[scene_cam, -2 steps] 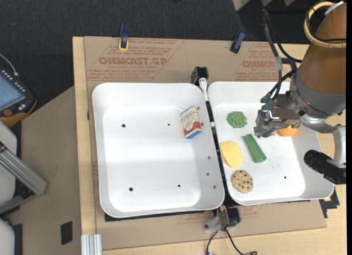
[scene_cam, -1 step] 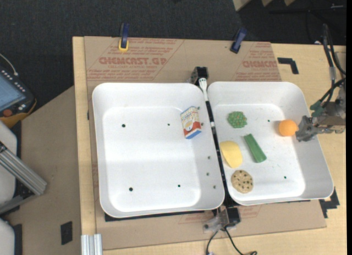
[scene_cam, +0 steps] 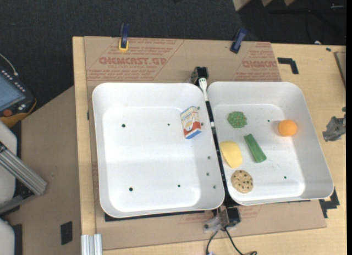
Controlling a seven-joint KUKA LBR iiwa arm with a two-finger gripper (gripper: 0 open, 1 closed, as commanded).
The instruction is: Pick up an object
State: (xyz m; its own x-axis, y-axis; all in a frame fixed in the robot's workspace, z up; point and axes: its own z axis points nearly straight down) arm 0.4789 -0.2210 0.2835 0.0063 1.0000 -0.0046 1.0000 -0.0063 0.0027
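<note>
Currently parked at the right edge of the bench (scene_cam: 60, 155), beside the right bin (scene_cam: 313, 138): hand (scene_cam: 333, 129), finger state indeterminable. Left bin (scene_cam: 104, 138): small carton (scene_cam: 191, 122) near the right wall. Right bin: green ball (scene_cam: 237, 119), orange ball (scene_cam: 287, 128), green stick (scene_cam: 255, 148), yellow piece (scene_cam: 231, 154), cookie (scene_cam: 242, 181), all apart.

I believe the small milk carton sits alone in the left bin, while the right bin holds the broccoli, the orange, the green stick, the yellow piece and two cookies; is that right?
Nearly right, but the camera view shows one cookie in the right bin, not two. The rest stands: the milk carton is alone in the left bin, and the broccoli, orange, green stick and yellow piece share the right bin.
</note>
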